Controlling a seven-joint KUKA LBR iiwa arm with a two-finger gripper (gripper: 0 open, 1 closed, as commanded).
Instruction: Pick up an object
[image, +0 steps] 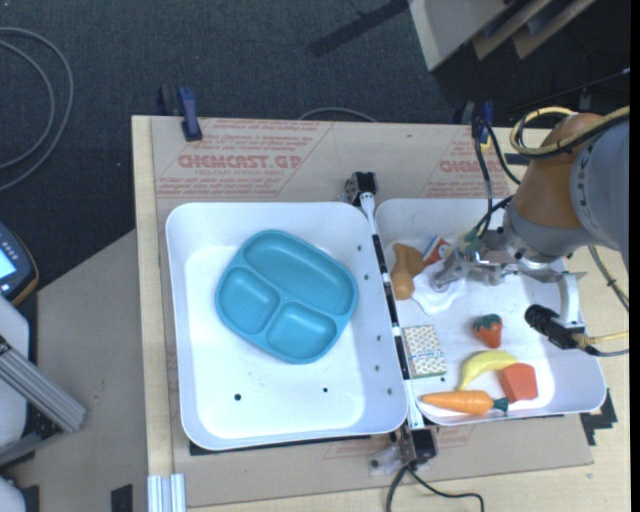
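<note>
Toys in right bin: tan piece and white piece far-left, under gripper. Jaw state: can't tell. Best to drop straight, centre on one item, avoid bin wall.

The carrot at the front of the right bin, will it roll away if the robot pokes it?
Probably a bit. The carrot looks round and tapered, so it would likely roll in a curve. The banana sits just behind it and might stop it. It looks like smooth plastic, so perhaps slippery.
</note>
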